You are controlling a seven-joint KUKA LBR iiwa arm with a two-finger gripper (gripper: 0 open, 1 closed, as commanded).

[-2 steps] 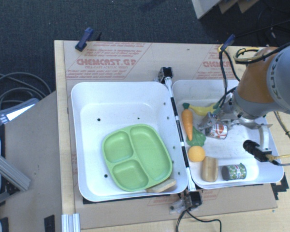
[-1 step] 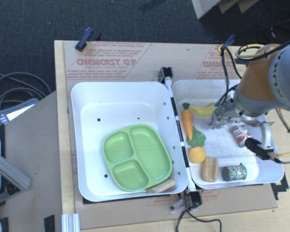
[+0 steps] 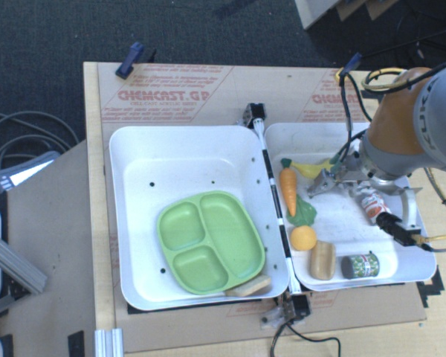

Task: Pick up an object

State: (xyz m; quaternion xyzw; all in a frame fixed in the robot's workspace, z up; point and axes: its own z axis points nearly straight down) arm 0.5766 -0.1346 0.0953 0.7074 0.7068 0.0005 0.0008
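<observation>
Two shallow white bins sit side by side on the tabletop (image 3: 171,88). The left bin (image 3: 134,169) holds a green divided plate (image 3: 208,240) with three compartments, and a pale tan block (image 3: 249,288) lies just beside the plate's near edge, against the bin's front wall.

The right bin (image 3: 409,274) carries the small things. An orange carrot (image 3: 288,190) lies lengthwise close to the dividing wall, its lower end touching a green leafy piece (image 3: 305,213). Below these rests a round orange fruit (image 3: 303,239), with a tan bread-like piece (image 3: 322,260) just beside it and a small can with a green label (image 3: 360,265) lying on its side further right. A yellow object, banana-like (image 3: 312,169), lies near the bin's far side. A small bottle with a red and white label (image 3: 372,205) lies tilted under the arm's wrist.

The arm (image 3: 409,121) reaches in over the right bin, and the gripper (image 3: 333,178) hangs low near the yellow object and the carrot's top. Whether it is released or clenched cannot be told, and nothing is visibly grasped.
</observation>
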